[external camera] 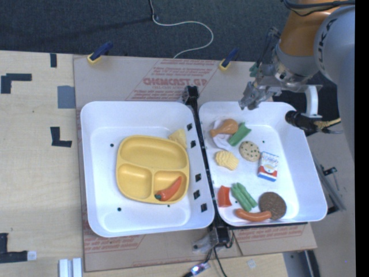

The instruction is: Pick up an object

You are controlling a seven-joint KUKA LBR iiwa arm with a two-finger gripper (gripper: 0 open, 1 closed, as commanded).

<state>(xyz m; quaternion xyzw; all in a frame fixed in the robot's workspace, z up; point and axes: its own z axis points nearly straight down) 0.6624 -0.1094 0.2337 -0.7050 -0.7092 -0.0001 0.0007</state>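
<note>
My gripper (251, 100) hangs above the back rim of the right bin (300, 154), nothing visible between its fingers. Below and in front of it lie several toy foods: a chicken drumstick (225, 127), a green pod (239, 135), a cookie (249, 150), a yellow corn piece (226, 160), a small red-and-white carton (268, 167), green beans (244, 195), a brown patty (272, 203), a sausage (252, 215) and a red piece (224, 196).
The left bin (101, 154) holds a yellow divided tray (151, 166) with a red chili pepper (169, 189) in one compartment and a yellow piece (179, 136) behind it. Cardboard lies under both bins. A white cable (184, 25) runs across the back.
</note>
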